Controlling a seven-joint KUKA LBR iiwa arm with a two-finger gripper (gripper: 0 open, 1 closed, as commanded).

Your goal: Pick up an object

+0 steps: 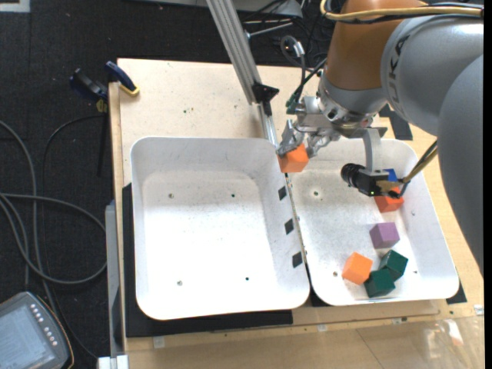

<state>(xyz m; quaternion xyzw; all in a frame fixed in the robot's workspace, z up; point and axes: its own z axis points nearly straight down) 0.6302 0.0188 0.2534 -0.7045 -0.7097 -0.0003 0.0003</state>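
An orange block (294, 159) hangs between the fingers of my gripper (297, 149), which is shut on it, above the far left corner of the right bin (430, 283), close to the divide between the bins. In the right bin lie a purple cube (384, 234), an orange cube (357, 268), two dark green blocks (386, 274) touching each other, and a small red-orange piece (389, 201) at the far right.
The left bin (146, 206) stands next to the right one. A slanted metal rail (234, 41) crosses the back of the bench. A blue and yellow clamp (104, 83) sits on the bench's far left corner. A black fitting with cables (361, 177) hangs beside the arm.
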